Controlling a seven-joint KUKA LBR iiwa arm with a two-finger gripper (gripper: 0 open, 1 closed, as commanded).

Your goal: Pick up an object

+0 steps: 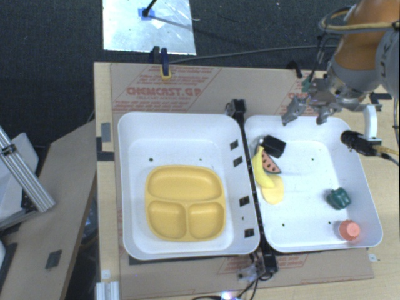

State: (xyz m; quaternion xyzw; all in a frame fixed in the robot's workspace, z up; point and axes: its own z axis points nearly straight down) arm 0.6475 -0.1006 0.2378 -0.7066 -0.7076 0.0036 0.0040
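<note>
My gripper hangs above the far rim of the right bin, its two grey metal fingers spread apart with nothing between them. Below it, in that smooth white plastic bin, a curved yellow banana lies along the left wall, with a small watermelon slice (red flesh, dark seeds) resting on it and a black blocky piece touching its upper end. Near the right wall sits a rounded dark green object, and in the near right corner an orange-pink rounded one; I cannot tell what either is. The left bin holds a matte yellow tray with three compartments and rounded corners. Both bins rest on a tan board with red printed lettering, clamped at its far edge by a blue and yellow clamp. Beyond it lies dark speckled carpet with a shiny silver sheet on it.
</note>
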